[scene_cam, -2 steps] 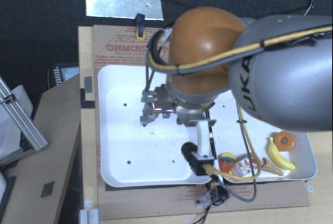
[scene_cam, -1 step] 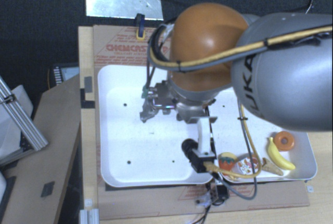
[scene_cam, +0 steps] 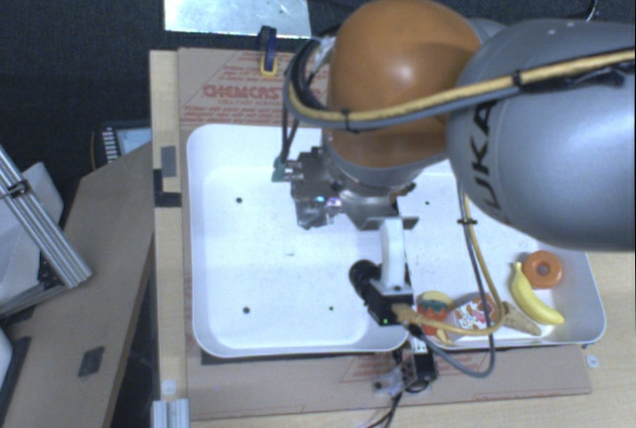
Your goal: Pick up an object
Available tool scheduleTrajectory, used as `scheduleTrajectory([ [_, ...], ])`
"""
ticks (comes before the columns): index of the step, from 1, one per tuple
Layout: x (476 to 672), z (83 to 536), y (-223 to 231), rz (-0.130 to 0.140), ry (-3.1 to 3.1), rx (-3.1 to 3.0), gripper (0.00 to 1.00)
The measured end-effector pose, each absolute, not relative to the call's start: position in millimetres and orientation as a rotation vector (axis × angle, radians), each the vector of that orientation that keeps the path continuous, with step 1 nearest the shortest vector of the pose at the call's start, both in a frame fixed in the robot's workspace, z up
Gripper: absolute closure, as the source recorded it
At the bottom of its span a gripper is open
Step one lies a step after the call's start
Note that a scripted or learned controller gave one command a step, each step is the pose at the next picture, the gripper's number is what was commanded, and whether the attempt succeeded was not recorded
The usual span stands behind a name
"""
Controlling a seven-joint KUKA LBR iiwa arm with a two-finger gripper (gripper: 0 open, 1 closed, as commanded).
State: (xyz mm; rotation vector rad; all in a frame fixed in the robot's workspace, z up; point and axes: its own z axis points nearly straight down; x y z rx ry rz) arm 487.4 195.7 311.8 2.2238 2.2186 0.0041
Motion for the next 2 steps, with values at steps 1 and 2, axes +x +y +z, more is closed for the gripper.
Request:
scheduleTrajectory([
  [1, 487.3, 311.4, 195.7, 0.004, 2.219, 2.224, 0.0],
  [2, 487.4, 404.0, 225.9, 0.018, 2.225, 2.213, 0.0],
])
